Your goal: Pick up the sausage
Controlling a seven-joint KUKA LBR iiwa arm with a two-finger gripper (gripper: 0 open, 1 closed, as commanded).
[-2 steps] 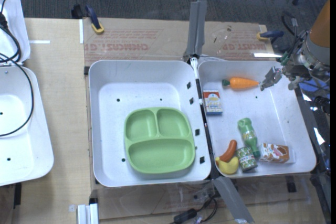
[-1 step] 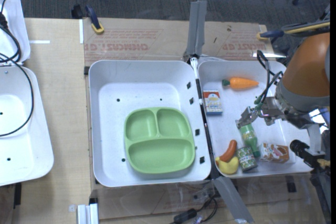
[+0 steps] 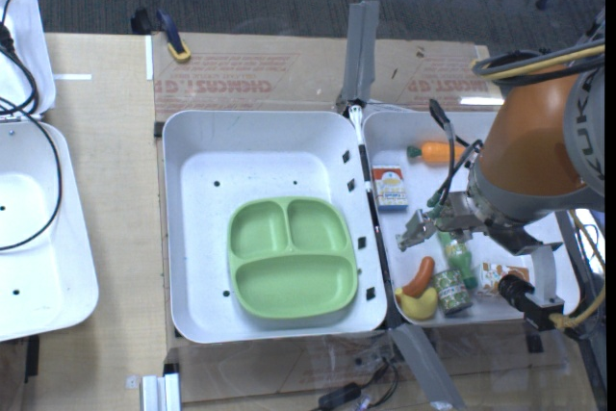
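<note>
Sausage (image 3: 419, 276): we see it just below the gripper (image 3: 416, 234), long axis slanting upper right to lower left.
Gripper: fingers spread, holding nothing.
Right bin (image 3: 385, 132): sausage, bottle (image 3: 459, 261), carrot (image 3: 438, 151).
Left bin (image 3: 192, 207): green tray (image 3: 292, 258).

The bench (image 3: 260, 77), lined with brown cardboard, bears two white bins (image 3: 183, 207) (image 3: 385, 125) side by side.

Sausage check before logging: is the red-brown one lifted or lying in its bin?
Lying: red-brown sausage rests in right white bin, against yellow fruit.
</note>
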